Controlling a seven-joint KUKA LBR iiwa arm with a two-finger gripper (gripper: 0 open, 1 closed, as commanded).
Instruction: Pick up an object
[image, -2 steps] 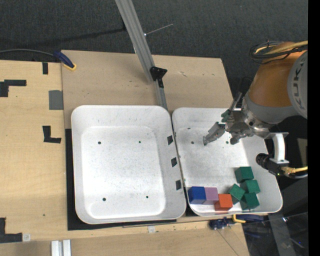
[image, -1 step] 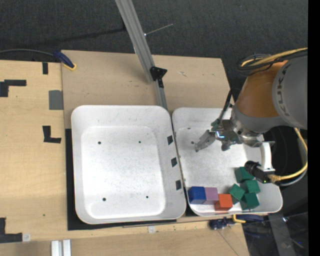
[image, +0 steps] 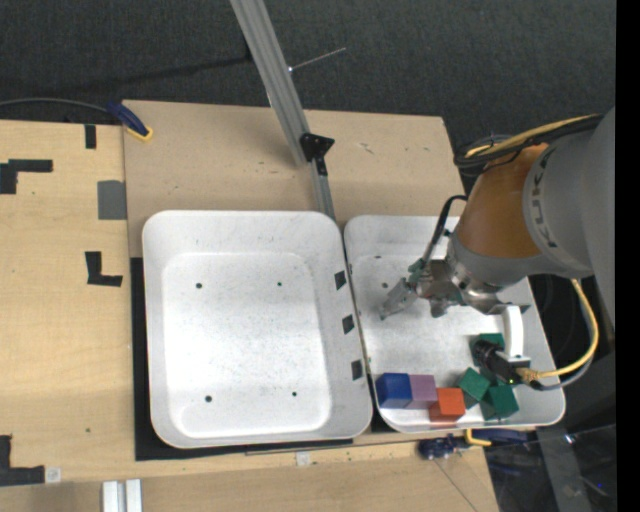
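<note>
Camera view, arm: the grey arm (image: 560, 200) with the orange band (image: 500, 205) comes in from the right and bends down over the right bin (image: 400, 240).
Camera view, jaws: gripper (image: 408, 290) sits low over the middle of the right bin, pointing toward the left bin (image: 240, 320); its jaws stand apart with nothing between them.
Camera view, objects: all lie along the right bin's near edge, apart from the gripper. Blue cube (image: 394, 389) at the near-left corner, lilac block (image: 424, 388) touching it, orange block (image: 449, 403) just beside that, green blocks (image: 488, 392) further right.
Camera view, left bin: white, dotted floor.
Camera view, tabletop: tan tabletop (image: 60, 290) with black tape marks; a metal pole (image: 285, 90) slants across the top.
</note>
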